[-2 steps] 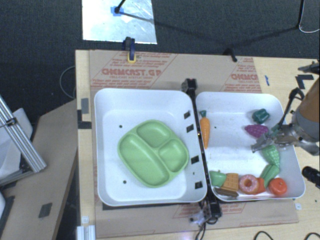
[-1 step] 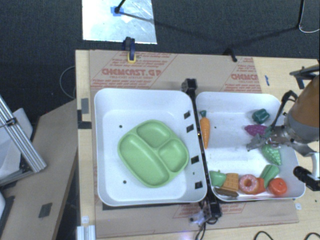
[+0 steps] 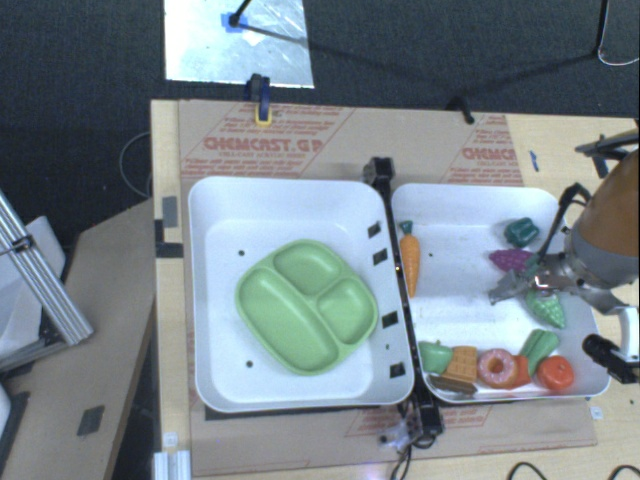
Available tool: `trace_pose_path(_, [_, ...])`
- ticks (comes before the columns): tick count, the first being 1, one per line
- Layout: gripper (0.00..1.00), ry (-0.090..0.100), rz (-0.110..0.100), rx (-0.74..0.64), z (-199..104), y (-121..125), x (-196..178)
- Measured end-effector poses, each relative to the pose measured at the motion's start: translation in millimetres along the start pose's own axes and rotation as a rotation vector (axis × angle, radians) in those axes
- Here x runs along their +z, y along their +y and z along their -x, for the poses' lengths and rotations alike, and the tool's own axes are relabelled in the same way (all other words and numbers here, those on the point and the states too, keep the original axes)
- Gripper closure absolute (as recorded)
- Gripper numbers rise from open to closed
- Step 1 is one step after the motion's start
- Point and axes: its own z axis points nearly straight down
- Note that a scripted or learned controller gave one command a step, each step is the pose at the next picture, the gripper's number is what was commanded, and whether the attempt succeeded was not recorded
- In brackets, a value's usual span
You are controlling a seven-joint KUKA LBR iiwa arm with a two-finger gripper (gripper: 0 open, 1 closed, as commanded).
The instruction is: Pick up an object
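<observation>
My gripper (image 3: 522,286) hangs over the right side of the right bin (image 3: 450,213), with the arm's orange band just to its right. It sits directly below a purple bunch of grapes (image 3: 510,260) and just left of a bumpy green toy vegetable (image 3: 549,310), part of which it covers. I see nothing held in it. A dark green pepper (image 3: 520,232) lies further back. An orange carrot (image 3: 408,253) lies against the bin's left wall.
Along the right bin's front wall lie a green piece (image 3: 434,354), a waffle (image 3: 461,363), a pink donut (image 3: 497,367), a green cucumber (image 3: 537,346) and a red tomato (image 3: 556,372). The left bin (image 3: 215,218) holds a green divided plate (image 3: 305,306).
</observation>
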Motion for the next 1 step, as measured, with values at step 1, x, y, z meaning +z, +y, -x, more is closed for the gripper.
trace_pose_path(1, [1.00, -0.002, -0.002, 0.000, 1.3, -0.6, -8.5])
